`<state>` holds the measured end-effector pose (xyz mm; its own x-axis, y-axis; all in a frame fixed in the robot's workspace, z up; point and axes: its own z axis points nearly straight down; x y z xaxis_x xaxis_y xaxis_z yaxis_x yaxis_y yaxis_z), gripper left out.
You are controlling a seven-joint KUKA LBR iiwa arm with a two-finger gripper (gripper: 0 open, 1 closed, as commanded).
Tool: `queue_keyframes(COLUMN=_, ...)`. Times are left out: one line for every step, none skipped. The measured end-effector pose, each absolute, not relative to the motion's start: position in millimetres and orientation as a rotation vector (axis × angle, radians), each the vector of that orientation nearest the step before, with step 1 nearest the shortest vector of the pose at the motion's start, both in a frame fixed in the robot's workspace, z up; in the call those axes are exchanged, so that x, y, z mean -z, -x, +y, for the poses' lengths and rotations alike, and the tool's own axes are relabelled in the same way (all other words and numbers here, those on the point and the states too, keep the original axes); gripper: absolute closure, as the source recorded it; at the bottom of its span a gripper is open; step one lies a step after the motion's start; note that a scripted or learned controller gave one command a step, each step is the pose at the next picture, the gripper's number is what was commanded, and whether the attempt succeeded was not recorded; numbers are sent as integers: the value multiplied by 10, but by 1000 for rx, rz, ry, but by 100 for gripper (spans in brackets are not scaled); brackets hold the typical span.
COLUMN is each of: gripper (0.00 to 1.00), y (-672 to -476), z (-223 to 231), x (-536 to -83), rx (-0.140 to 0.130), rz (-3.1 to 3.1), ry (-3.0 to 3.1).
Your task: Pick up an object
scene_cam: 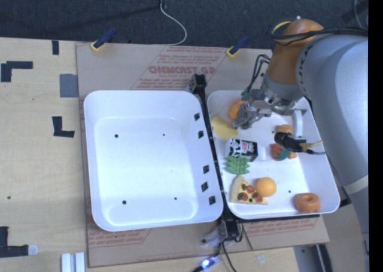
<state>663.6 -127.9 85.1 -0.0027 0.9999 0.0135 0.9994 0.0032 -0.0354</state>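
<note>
My gripper point(243, 122) hangs low over the upper left part of the right bin point(317, 172). Just left of it lies a yellow banana-like piece point(222, 128). An orange round thing point(236, 109) sits right behind it, partly hidden by the gripper. Below are a black-and-white carton point(242, 147), a green leafy piece point(237, 164), a pizza slice point(246, 193), an orange ball point(266, 186) and a donut point(307, 202). An orange piece point(281, 152) lies at the right under the bracket. Nothing shows between the gripper's tips.
The left bin point(143, 157) stands beside the right one, with a black-clipped divider rim point(206, 145) between them. The grey arm covers the right bin's upper right corner. A cardboard sheet point(167, 67) lies under both bins.
</note>
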Motion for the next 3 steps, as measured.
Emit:
queue_keyframes(gripper=0, y=-6648, z=-1292, x=-828, rx=-17, rz=-2212, ry=2207)
queue_keyframes(gripper=100, y=-6634, z=-1295, x=-916, rx=-26, rz=-2210, ry=2201)
queue_keyframes(gripper=0, y=-6635, z=-1295, x=-915, rx=-27, rz=-2210, ry=2201)
